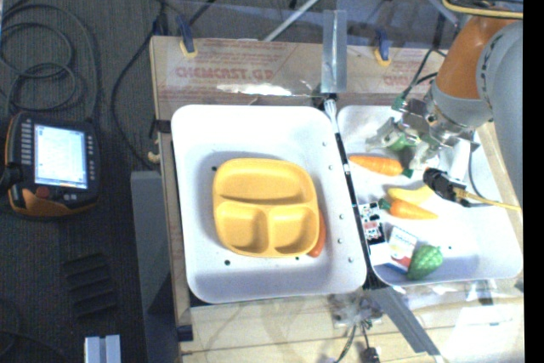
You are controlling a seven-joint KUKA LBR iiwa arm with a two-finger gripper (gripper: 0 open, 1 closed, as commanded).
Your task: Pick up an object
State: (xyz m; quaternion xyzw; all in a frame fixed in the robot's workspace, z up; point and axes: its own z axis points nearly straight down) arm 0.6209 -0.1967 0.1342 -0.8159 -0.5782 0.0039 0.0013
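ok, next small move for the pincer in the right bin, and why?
Probably a short drop straight down onto the orange carrot. The pincer sits just above and beside it in the right bin, with nothing visibly between its tips, and the carrot is the closest object; the yellow piece lies further off.

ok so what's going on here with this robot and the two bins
The arm reaches in from the right, and its gripper is down in the right bin, just above an orange carrot. Nothing is visibly between its fingers. A yellow carrot-like toy and a green strawberry-shaped toy lie nearer the front. The left bin holds a yellow divided tray.
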